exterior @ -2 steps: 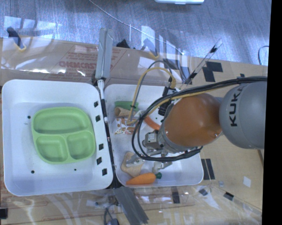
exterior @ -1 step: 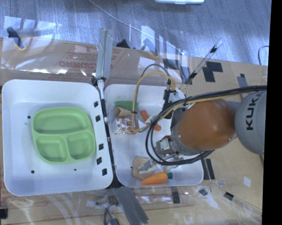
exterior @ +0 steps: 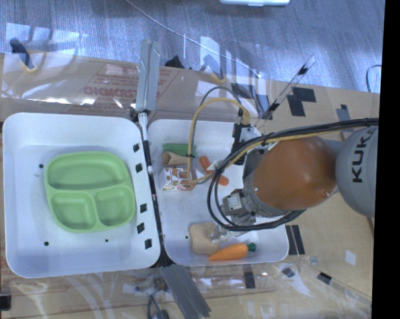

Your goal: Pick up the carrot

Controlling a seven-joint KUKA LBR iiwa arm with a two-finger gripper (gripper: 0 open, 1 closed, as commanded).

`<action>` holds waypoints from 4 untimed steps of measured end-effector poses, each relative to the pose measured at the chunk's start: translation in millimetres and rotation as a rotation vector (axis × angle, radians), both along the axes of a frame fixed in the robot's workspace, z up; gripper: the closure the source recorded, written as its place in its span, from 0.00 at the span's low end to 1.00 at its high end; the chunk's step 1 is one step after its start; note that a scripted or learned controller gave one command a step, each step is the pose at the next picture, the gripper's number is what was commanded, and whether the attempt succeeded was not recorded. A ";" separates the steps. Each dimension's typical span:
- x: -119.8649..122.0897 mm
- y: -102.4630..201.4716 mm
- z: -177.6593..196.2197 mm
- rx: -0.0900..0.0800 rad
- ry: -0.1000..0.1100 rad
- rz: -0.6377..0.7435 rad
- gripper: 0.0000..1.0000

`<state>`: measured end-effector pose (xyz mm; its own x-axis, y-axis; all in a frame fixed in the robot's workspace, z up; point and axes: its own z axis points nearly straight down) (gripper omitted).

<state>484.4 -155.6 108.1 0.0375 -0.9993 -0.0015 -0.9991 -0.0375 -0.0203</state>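
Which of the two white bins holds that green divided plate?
The left white bin holds the green three-compartment plate; the right white bin holds the orange carrot and other small items.

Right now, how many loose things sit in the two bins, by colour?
Orange: 3, the carrot and two small pieces
Green: 2, the divided plate and a flat item
Tan: 2
Patterned card: 1
Total: 8
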 end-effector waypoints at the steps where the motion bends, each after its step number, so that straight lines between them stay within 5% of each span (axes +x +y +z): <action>1: 32.0 79.4 85.7 0.001 0.015 -0.200 1.00; 2: 30.5 159.9 83.1 0.001 0.023 -0.110 1.00; 3: 28.9 224.5 108.7 0.003 0.018 -0.246 1.00; 4: 51.5 292.7 48.0 0.001 0.027 -0.246 1.00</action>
<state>535.9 137.2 156.1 -0.2071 -0.9783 -0.0002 -0.9783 0.2070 0.0067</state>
